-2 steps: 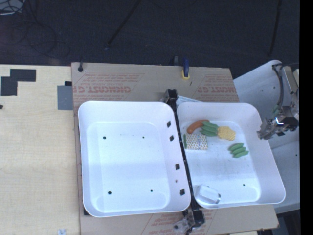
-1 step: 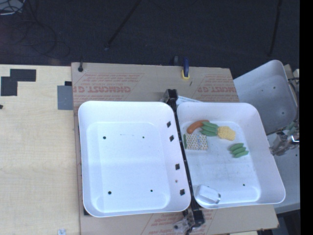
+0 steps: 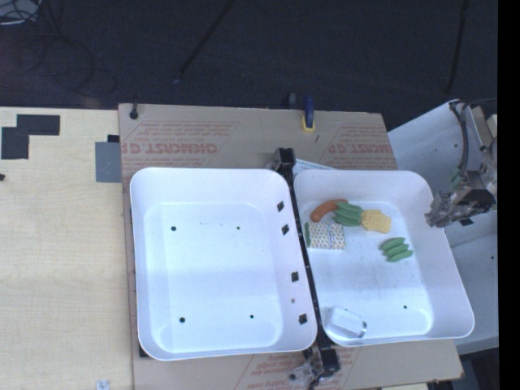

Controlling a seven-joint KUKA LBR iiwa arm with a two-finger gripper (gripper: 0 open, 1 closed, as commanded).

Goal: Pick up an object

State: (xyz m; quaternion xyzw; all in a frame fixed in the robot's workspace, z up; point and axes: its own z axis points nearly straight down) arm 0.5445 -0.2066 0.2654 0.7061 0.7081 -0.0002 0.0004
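The right bin (image 3: 443,299) holds several small items. An orange sausage-shaped piece (image 3: 327,209) lies next to a green piece (image 3: 348,214) and a yellow piece (image 3: 375,220). Below them sits a speckled white-green pad (image 3: 327,236), with a green pod (image 3: 396,249) to its right. A white rounded object (image 3: 345,324) rests in the near left corner. My gripper (image 3: 455,205) hangs just beyond the bin's right rim, apart from all the items, with nothing seen in it.
The left bin (image 3: 142,258) lies beside the right one, with a row of black clips (image 3: 294,276) along the divide. Both rest on a cardboard sheet (image 3: 211,140). A blue-yellow clamp (image 3: 309,116) stands at the back edge.
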